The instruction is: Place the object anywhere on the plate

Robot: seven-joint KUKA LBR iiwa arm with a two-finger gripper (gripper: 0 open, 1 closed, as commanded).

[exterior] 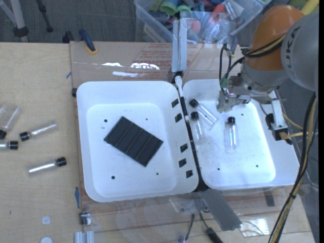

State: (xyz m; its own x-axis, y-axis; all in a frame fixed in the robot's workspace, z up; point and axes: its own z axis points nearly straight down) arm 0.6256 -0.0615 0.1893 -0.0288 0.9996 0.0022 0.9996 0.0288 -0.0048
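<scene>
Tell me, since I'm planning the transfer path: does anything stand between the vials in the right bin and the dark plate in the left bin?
The bins' raised rims, meeting along the middle with black clips, lie between the vials and the plate. Around the plate, the left bin's floor is bare.

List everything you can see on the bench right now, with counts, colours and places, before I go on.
Plate: one, black, ridged, flat in the left bin.
Left bin: one, white, shallow.
Right bin: one, white, shallow.
Vials in the right bin: three, clear with black caps, in its upper left part.
Vials on the bench: several, clear with black caps, left of the bins.
Tub of toys: one, clear, mixed colours, behind the bins.
Arm: grey with an orange band, from the right.
Gripper: above the right bin, near the vials.
</scene>
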